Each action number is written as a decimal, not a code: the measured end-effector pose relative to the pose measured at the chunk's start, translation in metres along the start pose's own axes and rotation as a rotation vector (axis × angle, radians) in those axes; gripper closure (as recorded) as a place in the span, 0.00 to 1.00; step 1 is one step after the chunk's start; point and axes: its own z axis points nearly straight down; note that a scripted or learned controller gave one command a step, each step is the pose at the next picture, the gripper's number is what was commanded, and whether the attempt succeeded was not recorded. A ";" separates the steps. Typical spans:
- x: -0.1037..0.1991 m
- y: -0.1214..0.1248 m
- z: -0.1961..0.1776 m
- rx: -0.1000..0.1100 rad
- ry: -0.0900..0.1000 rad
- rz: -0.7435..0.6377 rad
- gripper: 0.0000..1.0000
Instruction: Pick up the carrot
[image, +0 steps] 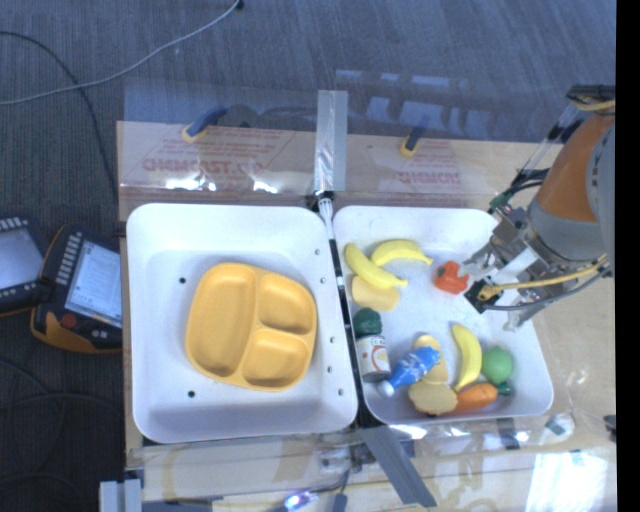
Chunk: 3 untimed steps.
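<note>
While the carrot (476, 395) lies in the right bin (535, 345), near its front right corner, the pincer (487, 277) hangs over that bin's right side, well back from it, next to a small red-orange fruit (450, 278); whether the pincer is spread or pressed together, cannot tell from this angle. Nothing seen between its tips, so the pick looks not yet started. To do it well: travel toward the front edge, come down over the carrot's middle, line up across its short width, avoid snagging neighbours. It's crowded there: carrot touches a tan round piece (432, 397) on its left, green lime (497, 363) just behind it, a banana (466, 354) close by. Risk of a bad grab or bin wall contact is real. Rest of right bin: two more bananas (385, 260) near the back, a pale yellow chunk (374, 293), a dark green item (367, 322), small jar (373, 355), blue bottle (413, 366). Left bin (150, 300) holds a yellow divided plate (252, 325), three compartments, nothing in them. Both bins sit on the counter (250, 150).
</note>
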 end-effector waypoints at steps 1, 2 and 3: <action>0.000 -0.057 0.123 -0.010 0.013 0.034 0.00; 0.001 -0.057 0.116 -0.008 0.013 0.032 1.00; 0.015 -0.096 0.031 -0.004 -0.001 0.119 1.00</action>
